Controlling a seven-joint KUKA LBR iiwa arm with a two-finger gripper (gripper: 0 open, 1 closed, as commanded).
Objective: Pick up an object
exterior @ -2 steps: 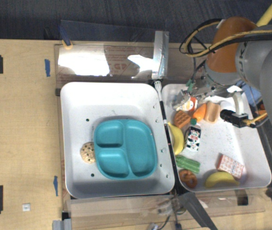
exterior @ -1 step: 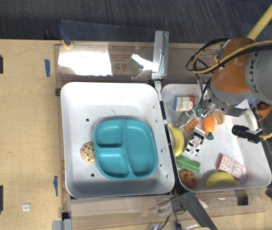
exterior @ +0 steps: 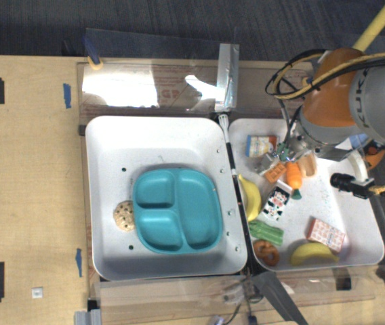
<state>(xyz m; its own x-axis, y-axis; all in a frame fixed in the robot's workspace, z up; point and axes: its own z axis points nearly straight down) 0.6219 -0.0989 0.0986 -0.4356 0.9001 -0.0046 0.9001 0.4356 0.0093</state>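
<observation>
Nearest the lens, along the right bin's (exterior: 375,246) front edge: a reddish round fruit (exterior: 266,252), a yellow lemon-like fruit (exterior: 312,252), a pink patterned box (exterior: 326,233). Gripper (exterior: 286,153) hangs low over that bin's rear-left part; whether it is spread or pinched I cannot tell. Likeliest target, judging by closeness: orange carrot-like piece (exterior: 293,175), just in front of and slightly right of the gripper, long axis running roughly front to back. Glossy orange, small, crowded by a black-and-white carton (exterior: 276,204). Left bin (exterior: 104,181) holds a teal divided plate (exterior: 177,210) and cookie (exterior: 123,215).
</observation>
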